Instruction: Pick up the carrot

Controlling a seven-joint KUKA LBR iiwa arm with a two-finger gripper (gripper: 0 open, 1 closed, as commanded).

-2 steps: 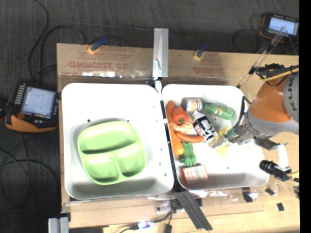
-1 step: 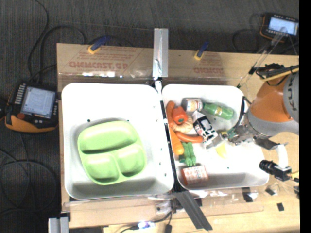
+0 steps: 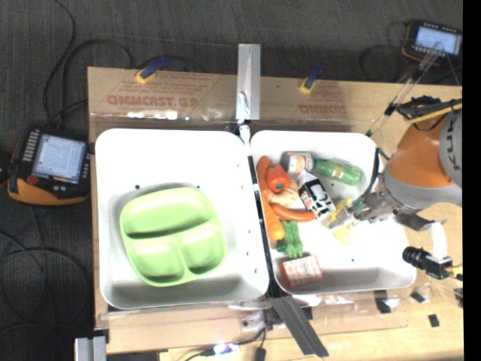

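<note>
You see the gripper [image 3: 353,210] low over the right bin [image 3: 361,265], well right of the carrot [image 3: 269,215] by the bin's left wall.

Dark grey carpet floor [image 3: 150,21] strewn with black cables [image 3: 45,104] — wooden bench [image 3: 361,96] on top.

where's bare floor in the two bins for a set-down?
Left bin: bare strip around the green tray, widest behind it. Right bin: bare front-right patch beside the red packet. Crowded along its left wall: carrot, green bottle.
</note>
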